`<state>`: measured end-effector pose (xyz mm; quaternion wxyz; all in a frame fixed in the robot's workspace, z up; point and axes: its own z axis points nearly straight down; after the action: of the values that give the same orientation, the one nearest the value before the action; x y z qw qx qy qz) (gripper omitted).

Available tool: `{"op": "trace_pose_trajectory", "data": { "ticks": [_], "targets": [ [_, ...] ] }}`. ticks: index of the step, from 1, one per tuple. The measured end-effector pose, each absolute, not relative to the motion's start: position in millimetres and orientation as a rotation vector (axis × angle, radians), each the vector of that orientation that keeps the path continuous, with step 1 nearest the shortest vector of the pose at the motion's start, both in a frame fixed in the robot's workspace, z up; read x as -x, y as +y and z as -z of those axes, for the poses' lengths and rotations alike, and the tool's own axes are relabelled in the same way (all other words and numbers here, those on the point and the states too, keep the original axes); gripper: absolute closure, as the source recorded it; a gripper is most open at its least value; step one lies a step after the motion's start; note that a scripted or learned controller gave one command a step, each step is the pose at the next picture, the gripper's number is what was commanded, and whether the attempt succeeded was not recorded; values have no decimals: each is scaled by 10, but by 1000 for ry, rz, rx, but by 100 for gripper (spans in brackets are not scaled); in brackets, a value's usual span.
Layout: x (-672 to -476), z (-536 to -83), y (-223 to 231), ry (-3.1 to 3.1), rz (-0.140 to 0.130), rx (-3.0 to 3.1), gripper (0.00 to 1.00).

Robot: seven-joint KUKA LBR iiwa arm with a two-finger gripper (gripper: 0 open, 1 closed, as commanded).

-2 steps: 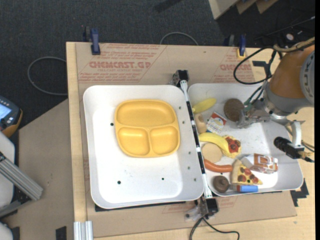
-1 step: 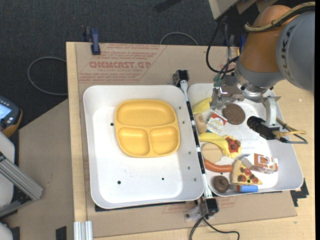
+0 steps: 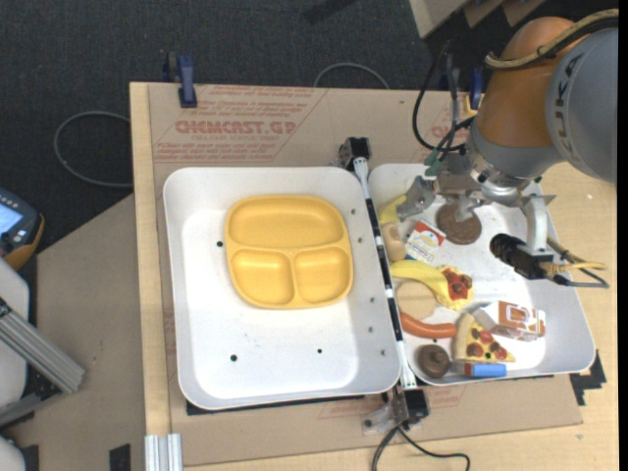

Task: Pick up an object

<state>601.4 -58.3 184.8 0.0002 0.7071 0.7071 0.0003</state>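
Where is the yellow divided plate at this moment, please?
The yellow divided plate lies in the left bin, in its upper middle part, on the camera view's left side, apart from the toy food in the right bin.

Red print is showing on the brown cardboard sheet point(image 3: 285, 126) lying under the bins, running along its far edge just beyond the left bin; the big line is reading roughly "CHEMCAST GP", with smaller red lines above and below it too fine to make out. On the grey arm point(image 3: 579, 86), dark letters "KU" are showing sideways.
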Motion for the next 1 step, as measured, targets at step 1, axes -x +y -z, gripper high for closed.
{"op": "trace_pose_trajectory", "data": {
  "ticks": [1],
  "targets": [
    [-5342, -928, -1106, 2213, -1, -2225, 0]
  ]
}}
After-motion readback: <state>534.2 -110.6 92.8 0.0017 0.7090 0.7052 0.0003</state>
